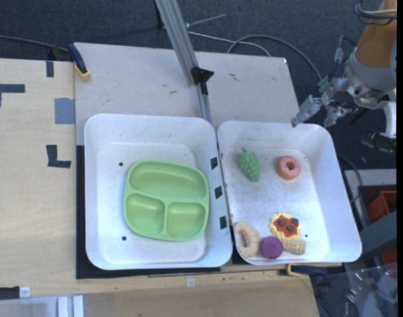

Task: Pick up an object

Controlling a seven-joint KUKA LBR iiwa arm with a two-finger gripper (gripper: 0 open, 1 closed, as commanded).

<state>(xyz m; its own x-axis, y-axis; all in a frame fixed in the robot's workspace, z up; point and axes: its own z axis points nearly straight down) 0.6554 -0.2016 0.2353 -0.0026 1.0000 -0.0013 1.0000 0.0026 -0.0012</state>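
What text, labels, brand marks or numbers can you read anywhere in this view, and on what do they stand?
No readable text: none on the green tray, the two white bins, the toy foods, or the arm's gripper.
The dark shapes on the wooden bench are plain tape pieces, not letters.
The small black marks along the wall between the bins are too small to read.

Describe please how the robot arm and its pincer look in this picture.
The arm has an orange band above a grey wrist section, with a thin cable looping near its top. At its end sits a pincer of grey metal, with small dark fittings and a spot of green beside it. Finer details are too blurred to tell.
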